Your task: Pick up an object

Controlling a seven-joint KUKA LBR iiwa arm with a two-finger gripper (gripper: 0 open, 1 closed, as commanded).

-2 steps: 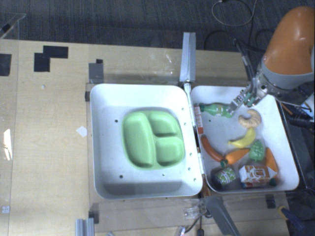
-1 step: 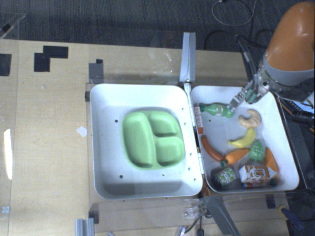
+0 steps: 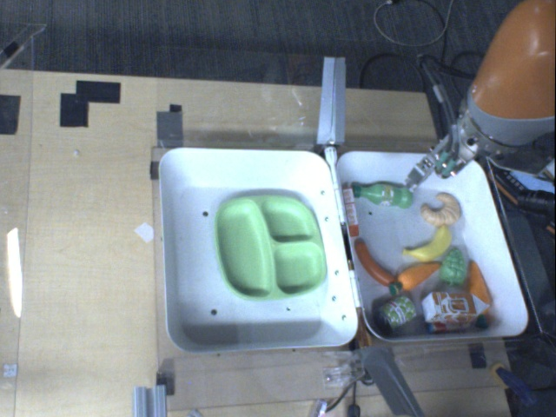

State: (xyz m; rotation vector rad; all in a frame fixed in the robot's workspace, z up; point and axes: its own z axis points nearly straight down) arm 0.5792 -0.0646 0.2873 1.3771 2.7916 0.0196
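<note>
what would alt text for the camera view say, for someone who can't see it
A grey and orange robot arm's gripper hovers over the far edge of the right bin, near a green bottle among toy food: a croissant, a banana, carrots and a carton. The left bin holds a green sectioned plate.

The arm [image 3: 521, 59] is cut off at the right edge; its fingers [image 3: 420, 172] look blurred.

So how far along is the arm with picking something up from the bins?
Nothing looks picked yet. The end effector sits over the right bin, beside the green bottle, with nothing visibly between its fingers. The croissant, banana and carton lie in the bin. The grasp and lift remain.
</note>
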